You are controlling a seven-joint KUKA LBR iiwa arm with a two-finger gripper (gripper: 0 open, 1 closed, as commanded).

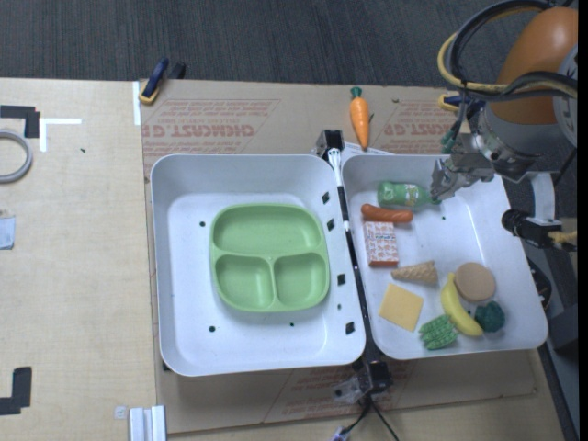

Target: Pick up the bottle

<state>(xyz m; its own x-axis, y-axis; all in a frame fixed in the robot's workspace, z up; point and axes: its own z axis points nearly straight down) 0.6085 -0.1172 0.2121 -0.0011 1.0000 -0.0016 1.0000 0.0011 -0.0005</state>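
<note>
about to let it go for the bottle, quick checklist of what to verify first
1. Bottle located, lying in the right bin: ok.
2. Gripper near the bottle's right end: ok.
3. Bottle between the fingers: not ok, it lies beside them.
4. Finger opening: cannot tell.
5. Neighbours apart: not ok, the sausage lies right below the bottle.
6. Bin wall room behind the bottle: cannot tell.

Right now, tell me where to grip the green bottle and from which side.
Grip the bottle across its middle, coming from above. It lies on its side near the bin's far wall, with the sausage close in front, so a sideways approach looks crowded. The gripper is just right of it.
</note>
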